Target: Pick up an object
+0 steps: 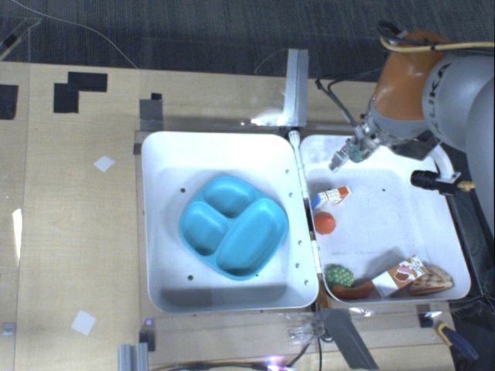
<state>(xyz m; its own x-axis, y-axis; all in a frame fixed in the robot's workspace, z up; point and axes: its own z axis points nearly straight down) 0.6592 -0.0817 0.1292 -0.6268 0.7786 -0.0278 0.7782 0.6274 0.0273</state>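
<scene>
Your gripper hangs near the right bin's back-left corner, nothing in it; its state I can't tell. Nearest target: small carton, just below it, beside the orange ball. Likely light and stiff; grip its flat sides. The ball would probably roll.

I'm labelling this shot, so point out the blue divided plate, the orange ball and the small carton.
blue divided plate (232,226), camera view, on the ridge where its compartments meet.
orange ball (325,222), camera view, on its top.
small carton (332,197), camera view, on its upper face.
</scene>
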